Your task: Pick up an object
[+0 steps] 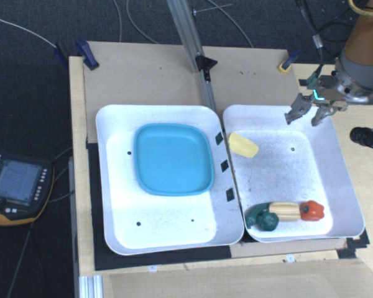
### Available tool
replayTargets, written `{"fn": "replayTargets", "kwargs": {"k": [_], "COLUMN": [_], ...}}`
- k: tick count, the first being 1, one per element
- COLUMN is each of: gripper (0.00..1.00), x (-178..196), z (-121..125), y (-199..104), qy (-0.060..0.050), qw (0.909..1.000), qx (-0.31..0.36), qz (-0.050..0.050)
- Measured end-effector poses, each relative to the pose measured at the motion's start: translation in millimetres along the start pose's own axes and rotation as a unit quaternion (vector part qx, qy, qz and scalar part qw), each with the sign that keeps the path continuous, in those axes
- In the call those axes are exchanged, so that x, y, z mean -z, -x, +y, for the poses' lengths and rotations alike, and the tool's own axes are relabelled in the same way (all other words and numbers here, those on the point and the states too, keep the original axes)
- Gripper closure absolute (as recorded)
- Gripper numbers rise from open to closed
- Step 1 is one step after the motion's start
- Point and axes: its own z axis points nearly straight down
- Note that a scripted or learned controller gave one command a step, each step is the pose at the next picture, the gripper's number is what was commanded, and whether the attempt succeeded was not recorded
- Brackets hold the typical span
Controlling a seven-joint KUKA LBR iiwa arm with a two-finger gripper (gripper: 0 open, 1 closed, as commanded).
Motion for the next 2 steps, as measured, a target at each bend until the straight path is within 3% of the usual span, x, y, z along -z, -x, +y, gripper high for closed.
{"fn": "replayTargets", "kwargs": {"k": [1,2], "gripper": [0.0,0.0], "x": [-0.1,-56.8], "z": [0.0,8.3], "y": [0.0,0.2], "qy": [0.0,-0.003], "qw": [1.0,1.0], "qx": [0.0,0.0], "qz": [0.0,0.0]}}
